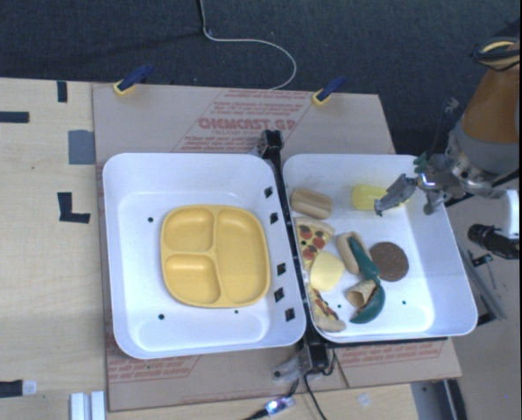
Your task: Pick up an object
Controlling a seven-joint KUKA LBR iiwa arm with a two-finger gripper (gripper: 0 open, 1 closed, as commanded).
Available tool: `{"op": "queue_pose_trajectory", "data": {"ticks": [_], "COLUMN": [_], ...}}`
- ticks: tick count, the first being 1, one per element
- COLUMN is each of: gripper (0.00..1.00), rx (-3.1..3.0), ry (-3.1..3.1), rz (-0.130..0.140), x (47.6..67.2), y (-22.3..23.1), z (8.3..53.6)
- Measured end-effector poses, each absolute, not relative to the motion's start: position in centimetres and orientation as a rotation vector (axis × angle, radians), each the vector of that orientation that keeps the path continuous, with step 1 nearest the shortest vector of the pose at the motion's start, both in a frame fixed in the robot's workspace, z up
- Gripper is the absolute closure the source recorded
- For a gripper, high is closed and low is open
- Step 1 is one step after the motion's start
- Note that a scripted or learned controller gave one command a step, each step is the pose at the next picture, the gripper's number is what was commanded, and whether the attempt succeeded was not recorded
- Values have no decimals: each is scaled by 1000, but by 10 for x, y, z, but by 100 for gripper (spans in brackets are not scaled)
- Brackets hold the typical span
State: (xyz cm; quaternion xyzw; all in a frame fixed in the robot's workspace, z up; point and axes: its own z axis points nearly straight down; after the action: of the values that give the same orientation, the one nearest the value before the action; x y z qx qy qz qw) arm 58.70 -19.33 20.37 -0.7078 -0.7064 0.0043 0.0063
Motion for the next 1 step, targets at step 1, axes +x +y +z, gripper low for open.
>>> {"op": "queue_pose_trajectory", "data": {"ticks": [1], "gripper": [0], "rx": [-2220], "ry": [-2222], "rz": [2], "x": [590], "y": [-193], "z": [212]}}
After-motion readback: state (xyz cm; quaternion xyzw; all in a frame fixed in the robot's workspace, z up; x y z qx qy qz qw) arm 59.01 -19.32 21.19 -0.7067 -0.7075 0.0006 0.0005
